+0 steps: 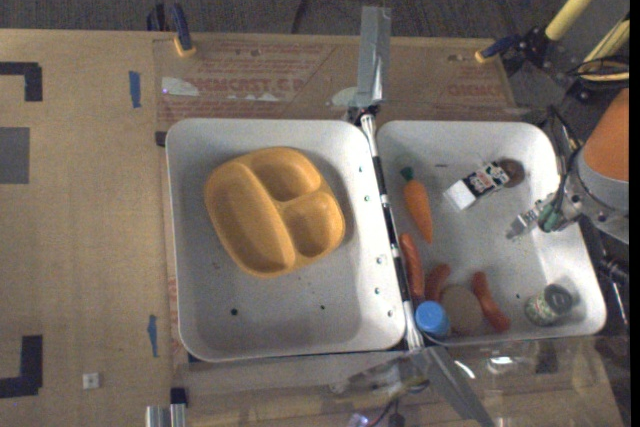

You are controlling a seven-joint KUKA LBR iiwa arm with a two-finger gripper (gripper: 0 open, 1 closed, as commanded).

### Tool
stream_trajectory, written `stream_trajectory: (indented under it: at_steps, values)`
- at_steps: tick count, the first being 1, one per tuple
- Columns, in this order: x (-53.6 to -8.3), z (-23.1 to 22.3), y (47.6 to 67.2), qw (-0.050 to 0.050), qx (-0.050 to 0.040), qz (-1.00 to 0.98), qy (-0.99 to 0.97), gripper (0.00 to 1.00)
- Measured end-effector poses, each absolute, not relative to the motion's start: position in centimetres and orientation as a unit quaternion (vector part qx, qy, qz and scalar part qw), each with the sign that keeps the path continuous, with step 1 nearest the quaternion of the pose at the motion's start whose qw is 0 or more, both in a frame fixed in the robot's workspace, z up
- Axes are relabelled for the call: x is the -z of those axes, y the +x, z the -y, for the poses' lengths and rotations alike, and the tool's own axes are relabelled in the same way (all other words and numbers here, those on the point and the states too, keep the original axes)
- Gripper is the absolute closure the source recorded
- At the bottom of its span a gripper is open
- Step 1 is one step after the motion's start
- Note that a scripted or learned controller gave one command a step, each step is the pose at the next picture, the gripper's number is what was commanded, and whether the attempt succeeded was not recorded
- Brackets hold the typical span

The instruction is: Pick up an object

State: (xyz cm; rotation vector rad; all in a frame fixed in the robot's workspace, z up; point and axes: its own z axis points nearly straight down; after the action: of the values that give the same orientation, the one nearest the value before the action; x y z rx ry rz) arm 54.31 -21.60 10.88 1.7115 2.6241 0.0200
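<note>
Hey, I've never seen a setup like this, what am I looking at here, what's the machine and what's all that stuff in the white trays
This is one picture from a camera fixed above a workbench, looking down at a slant. The machine is a robot arm, grey with an orange band, reaching in from the right. Its tip is the gripper, a two-finger clamp for picking things up. It sits over the right bin, and nothing can be seen between its fingers.

Two shallow white bins sit side by side. The left bin holds a yellow divided dish. The right bin holds small items: a toy carrot, a small white carton, a blue cap, some reddish sausage-like pieces, and a small round jar.

The job is simply to pick up one object.
</note>
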Motion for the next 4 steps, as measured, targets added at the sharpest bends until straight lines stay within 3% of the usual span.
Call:
stream_trajectory:
  at_steps: [1, 2, 3, 4]
  values:
    - [-42.1, 22.4, 56.9, 0.003, -0.0004, -0.842, 0.540, 1.00]
    - [-42.1, 22.3, 56.9, 0.003, -0.0004, -0.842, 0.540, 0.00]
    - [-29.6, 22.4, 48.0, 0.002, -0.0001, -0.858, 0.513, 0.00]
    - [-25.7, 22.3, 49.6, 0.002, -0.0004, -0.910, 0.416, 0.00]
